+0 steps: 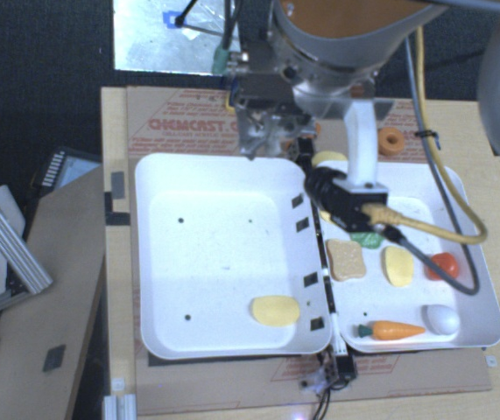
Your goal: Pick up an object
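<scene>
Landmark: left bin (pixel 188 234), the white tray on the view's left side.
End effector (pixel 271 143): hangs over the left bin's far rim, close to its far right corner.
End effector state: cannot tell whether it is spread or pressed together, as the parts blur into the wrist. Nothing can be seen pinched in it.
Task's thing (judged best candidate): yellow oval piece (pixel 275 310). It lies flat on the left bin's floor, just inside the near rim and right of the bin's middle, with nothing touching it.
Bearing: the piece lies almost straight from the end effector toward the left bin's near rim, with little sideways offset. The bin's whole depth lies between them.
Long axis: runs along the left bin's near rim, roughly crosswise to the line from the end effector.
Arm: there is only one, so there is no choice of side.
Coming move (judgement): travel across the left bin toward its near rim, then descend. A grip across the short width looks likelier to hold.
Risk (judgement): the piece lies low and flat, so a closing grip may slide over it.
Other candidates: right bin (pixel 477 304), touching the left bin's right wall, holds a bread slice (pixel 347 259), a carrot (pixel 394 329), an egg (pixel 442 318) and a small yellow item (pixel 328 159). That item is nearest the left bin's far right corner, and the arm crowds it.
</scene>
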Action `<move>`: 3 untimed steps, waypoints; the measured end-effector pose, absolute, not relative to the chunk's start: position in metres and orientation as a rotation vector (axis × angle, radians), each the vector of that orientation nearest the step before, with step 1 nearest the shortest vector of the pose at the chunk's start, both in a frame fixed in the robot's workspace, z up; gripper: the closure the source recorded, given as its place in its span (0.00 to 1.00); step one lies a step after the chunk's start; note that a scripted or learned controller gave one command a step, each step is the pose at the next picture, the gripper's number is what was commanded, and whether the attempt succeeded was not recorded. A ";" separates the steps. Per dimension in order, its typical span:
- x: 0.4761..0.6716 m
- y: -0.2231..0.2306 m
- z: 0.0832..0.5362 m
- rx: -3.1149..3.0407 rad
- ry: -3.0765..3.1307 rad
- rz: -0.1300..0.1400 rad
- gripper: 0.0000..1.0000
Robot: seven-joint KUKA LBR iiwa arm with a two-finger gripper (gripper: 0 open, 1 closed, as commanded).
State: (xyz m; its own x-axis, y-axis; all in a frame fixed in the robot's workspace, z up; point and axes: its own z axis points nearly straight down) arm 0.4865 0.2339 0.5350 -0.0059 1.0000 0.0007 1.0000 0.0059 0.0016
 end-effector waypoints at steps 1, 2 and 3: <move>0.486 0.234 0.535 2.214 2.228 0.002 1.00; 0.486 0.234 0.535 2.214 2.228 0.002 1.00; 0.486 0.234 0.535 2.214 2.228 0.002 1.00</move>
